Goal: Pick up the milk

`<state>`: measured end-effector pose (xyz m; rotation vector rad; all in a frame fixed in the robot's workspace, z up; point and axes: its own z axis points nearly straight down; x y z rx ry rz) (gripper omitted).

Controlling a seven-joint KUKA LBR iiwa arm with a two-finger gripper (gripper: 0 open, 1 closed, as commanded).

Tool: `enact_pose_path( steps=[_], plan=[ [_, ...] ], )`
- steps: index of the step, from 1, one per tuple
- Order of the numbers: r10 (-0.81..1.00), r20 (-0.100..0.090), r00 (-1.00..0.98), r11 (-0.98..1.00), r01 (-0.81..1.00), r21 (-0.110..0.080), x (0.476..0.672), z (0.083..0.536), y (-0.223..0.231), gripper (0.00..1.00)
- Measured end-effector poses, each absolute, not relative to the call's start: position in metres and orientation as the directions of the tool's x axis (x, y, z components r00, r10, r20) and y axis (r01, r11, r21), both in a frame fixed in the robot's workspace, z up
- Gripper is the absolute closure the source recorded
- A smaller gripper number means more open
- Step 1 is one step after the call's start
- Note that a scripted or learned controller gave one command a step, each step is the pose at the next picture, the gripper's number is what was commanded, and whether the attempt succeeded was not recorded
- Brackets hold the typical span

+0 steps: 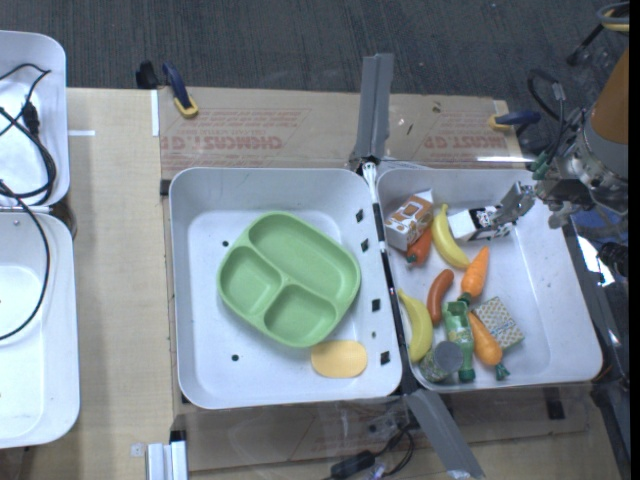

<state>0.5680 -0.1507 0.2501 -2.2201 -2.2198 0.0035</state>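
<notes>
Boxy orange-white milk carton (409, 221) touches a curved banana (447, 238).

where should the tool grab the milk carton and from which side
Grip the milk carton across its long flat sides, coming straight down from above. It lies tilted on its side near the right bin's far left corner, with a banana and a red pepper crowding its near side.

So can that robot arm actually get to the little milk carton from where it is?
Probably yes. The milk carton lies uncovered at the right bin's far-left corner; the gripper hovers nearby, though a banana and chili crowd it.
</notes>
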Motion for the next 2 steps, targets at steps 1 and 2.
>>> enact_pose_path(
  steps=[1,2],
  plan=[
    [1.000,-0.001,0.021,-0.021,1.000,-0.002,0.615,0.170,-0.210,0.00],
    [1.000,-0.005,0.010,-0.010,1.000,0.021,0.649,0.114,-0.192,0.00]
  ],
)
